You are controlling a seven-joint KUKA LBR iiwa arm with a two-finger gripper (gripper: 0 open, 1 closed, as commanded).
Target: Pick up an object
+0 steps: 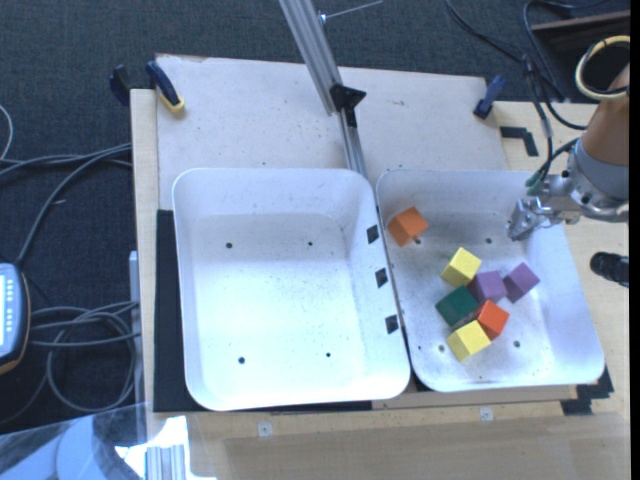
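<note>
The arm comes in over the worktop's (250, 118) right edge, and its hand (524, 223) hangs above the right bin (580, 343), near that bin's far right corner; from where I stand I cannot tell whether it is released or clenched, and nothing shows in its grasp. All the blocks lie in that right bin. An orange block (406, 226) sits alone toward the bin's far left side, well apart from the others. The rest are huddled near the bin's middle: a yellow block (462, 266) at the far side of the cluster, two purple blocks (489, 286) (520, 281) just beside each other to its right, a green block (458, 305) on the left, a red-orange block (492, 318) touching the green one, and a second yellow block (468, 340) nearest the worktop's front edge. The hand is apart from all of them, closest to the purple pair. The left bin (190, 298) stands beside it.
</note>
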